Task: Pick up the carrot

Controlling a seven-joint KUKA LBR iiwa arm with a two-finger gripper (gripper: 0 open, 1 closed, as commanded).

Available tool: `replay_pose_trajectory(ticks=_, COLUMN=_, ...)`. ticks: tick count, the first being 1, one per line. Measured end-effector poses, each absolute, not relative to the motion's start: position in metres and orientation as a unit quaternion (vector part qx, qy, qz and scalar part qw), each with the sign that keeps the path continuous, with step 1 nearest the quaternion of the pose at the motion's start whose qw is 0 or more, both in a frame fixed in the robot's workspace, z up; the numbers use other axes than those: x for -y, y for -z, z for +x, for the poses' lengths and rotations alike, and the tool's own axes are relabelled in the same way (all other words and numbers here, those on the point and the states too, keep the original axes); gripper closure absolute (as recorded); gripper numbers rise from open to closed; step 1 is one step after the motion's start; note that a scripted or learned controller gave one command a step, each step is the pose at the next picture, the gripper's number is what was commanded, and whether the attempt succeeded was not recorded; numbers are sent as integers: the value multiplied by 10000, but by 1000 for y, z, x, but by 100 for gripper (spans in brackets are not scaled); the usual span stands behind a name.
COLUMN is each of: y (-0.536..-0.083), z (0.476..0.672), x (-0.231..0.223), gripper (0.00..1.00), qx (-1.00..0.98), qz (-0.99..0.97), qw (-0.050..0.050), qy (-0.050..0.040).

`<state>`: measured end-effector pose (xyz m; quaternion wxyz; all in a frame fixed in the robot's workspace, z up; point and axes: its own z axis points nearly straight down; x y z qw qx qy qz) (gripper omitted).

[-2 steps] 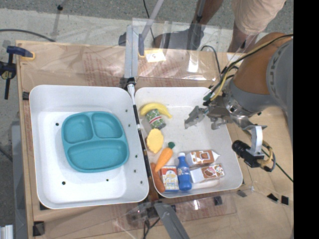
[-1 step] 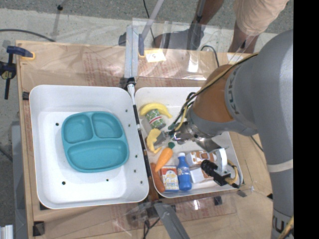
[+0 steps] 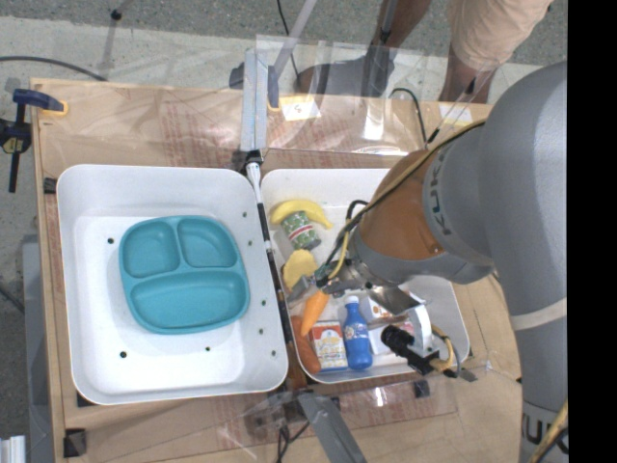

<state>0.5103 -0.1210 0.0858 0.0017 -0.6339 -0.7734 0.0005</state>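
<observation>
Grey and orange-banded, the arm hangs low over the right bin, its gripper down among the clutter just above the carrot — how the gripper is set I cannot tell. Carrot lies by that bin's left wall, a blue bottle and small carton beside it, a banana farther up — left bin holds a teal plate.

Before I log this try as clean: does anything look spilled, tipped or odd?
Nothing looks spilled or damaged. The carrot lies slanted in the right bin, crowded against a blue bottle and a small carton; the teal plate sits flat.
</observation>
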Motion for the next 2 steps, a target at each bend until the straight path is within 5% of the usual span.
replay_pose_trajectory(ticks=1, y=-96, z=510, x=122, gripper=100, qx=7739, qz=-6333, qw=27, qy=-7)
replay_pose_trajectory(ticks=2, y=-193, z=592, x=71, gripper=100, qx=7020, qz=-7122, qw=8, qy=-5)
